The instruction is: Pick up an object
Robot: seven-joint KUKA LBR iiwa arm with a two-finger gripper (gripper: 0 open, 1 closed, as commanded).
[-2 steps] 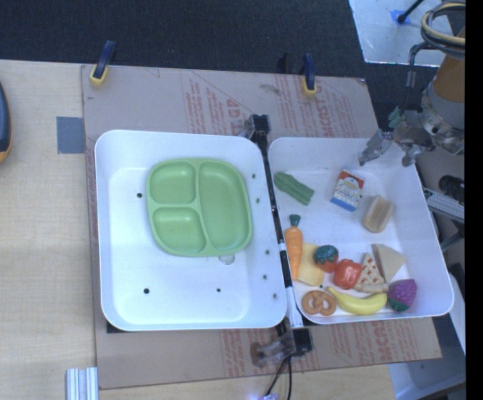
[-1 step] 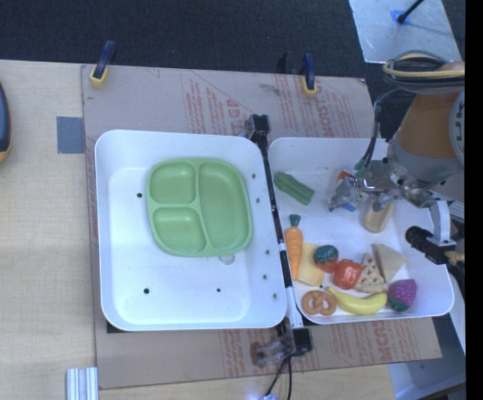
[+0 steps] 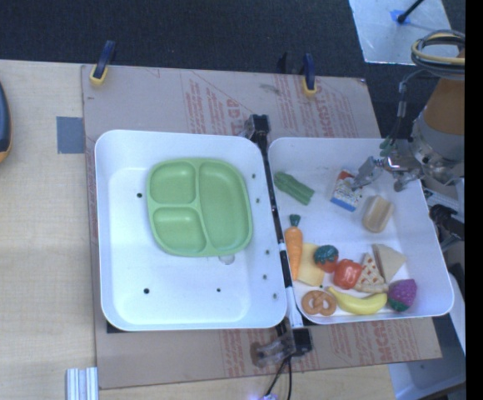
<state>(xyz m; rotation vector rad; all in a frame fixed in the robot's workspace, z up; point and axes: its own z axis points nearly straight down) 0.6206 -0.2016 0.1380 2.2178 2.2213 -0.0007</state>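
The pincer, its grip state impossible to tell, hovers in the right bin beside the small carton, which could skid away if nudged off-centre.

A wooden bench topped with cardboard stands on dark floor.

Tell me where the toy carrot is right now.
The toy carrot lies in the right bin, against its left wall, below the green pickle and beside the yellow cheese wedge.
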